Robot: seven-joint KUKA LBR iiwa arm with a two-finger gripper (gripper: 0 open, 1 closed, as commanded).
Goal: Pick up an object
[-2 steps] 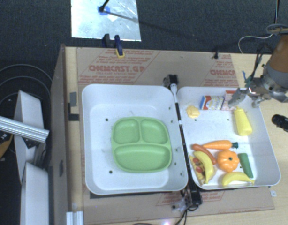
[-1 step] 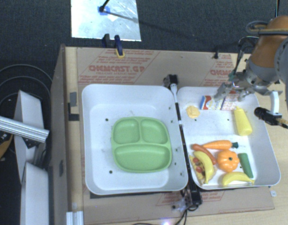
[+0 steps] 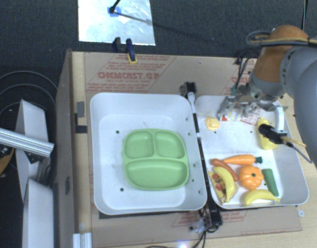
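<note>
One fixed camera looks down at a slant from above on both white bins (image 3: pixel 96 138).

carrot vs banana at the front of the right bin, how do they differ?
Colour: the carrot is orange with a green stem end; the banana is yellow. Shape: the carrot is straight and tapered; the banana is curved. Position: the carrot lies behind the orange pumpkin-like fruit, the banana in front of it by the bin's front rim. Both lie flat, roughly crosswise.
</note>
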